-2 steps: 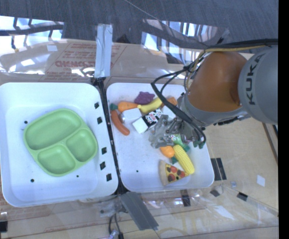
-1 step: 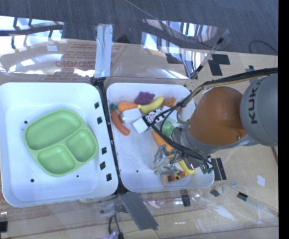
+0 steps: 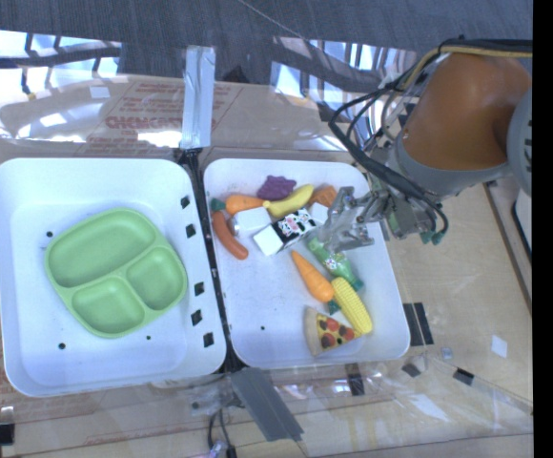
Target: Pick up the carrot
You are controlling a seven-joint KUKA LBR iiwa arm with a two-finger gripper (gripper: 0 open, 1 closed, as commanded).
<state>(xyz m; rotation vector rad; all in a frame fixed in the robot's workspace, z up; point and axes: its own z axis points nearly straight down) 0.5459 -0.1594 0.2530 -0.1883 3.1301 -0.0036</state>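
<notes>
The carrot (image 3: 312,275) lies slantwise in the right bin (image 3: 257,337), just beside the corn cob (image 3: 351,304) and above the pizza slice (image 3: 328,331). The gripper (image 3: 345,229) hangs over the bin's right side, its jaws parted, gripping nothing. A green divided plate (image 3: 114,271) sits in the left bin (image 3: 29,351).
</notes>
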